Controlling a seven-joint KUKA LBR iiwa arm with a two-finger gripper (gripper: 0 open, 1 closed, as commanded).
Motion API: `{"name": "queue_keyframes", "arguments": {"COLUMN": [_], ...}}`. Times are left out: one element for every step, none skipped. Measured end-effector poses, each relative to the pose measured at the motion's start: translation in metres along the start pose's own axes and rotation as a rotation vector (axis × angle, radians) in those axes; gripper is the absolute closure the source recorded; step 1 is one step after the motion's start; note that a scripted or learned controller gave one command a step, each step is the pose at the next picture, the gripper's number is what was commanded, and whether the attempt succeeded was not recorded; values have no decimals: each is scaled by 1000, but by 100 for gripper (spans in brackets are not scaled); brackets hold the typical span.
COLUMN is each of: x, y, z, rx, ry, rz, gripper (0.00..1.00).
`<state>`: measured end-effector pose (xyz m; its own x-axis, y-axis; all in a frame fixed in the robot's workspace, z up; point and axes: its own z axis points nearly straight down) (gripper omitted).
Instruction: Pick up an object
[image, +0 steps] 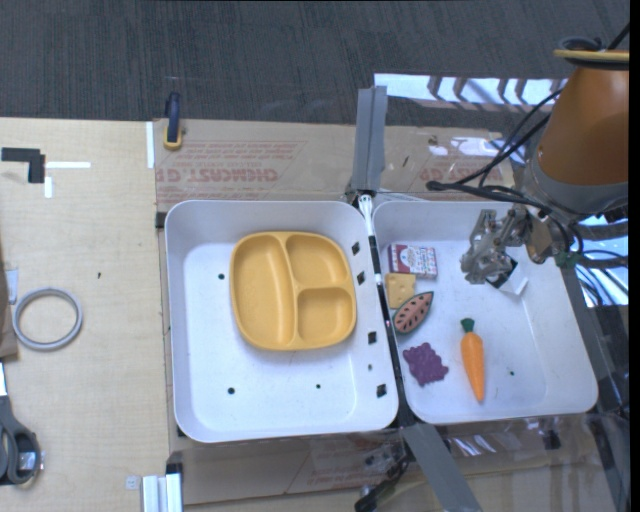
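Note:
The right bin (545, 395) holds several small items. An orange carrot (472, 361) lies near its middle, a purple grape bunch (425, 363) to its left. Along the left wall sit a red and white packet (412, 260), a yellow block (400, 290) and a brown oval slice (412, 312). My gripper (487, 262) hangs over the upper middle of this bin, up and right of the carrot. Nothing shows between its fingers, and I cannot make out their spread. The left bin (200, 390) holds a yellow divided plate (293, 290).
The arm's orange band (590, 120) fills the upper right above the right bin, with cables trailing beside it. On the wooden bench at left lie a tape ring (45, 318) and scissors (15, 450). Cardboard (260, 165) lies behind the bins.

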<state>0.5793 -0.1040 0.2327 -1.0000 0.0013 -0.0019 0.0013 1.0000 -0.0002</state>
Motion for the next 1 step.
{"name": "queue_keyframes", "arguments": {"x": [58], "y": [-53], "z": [51], "rx": [-1], "ry": [1], "rz": [-226], "gripper": [0]}}
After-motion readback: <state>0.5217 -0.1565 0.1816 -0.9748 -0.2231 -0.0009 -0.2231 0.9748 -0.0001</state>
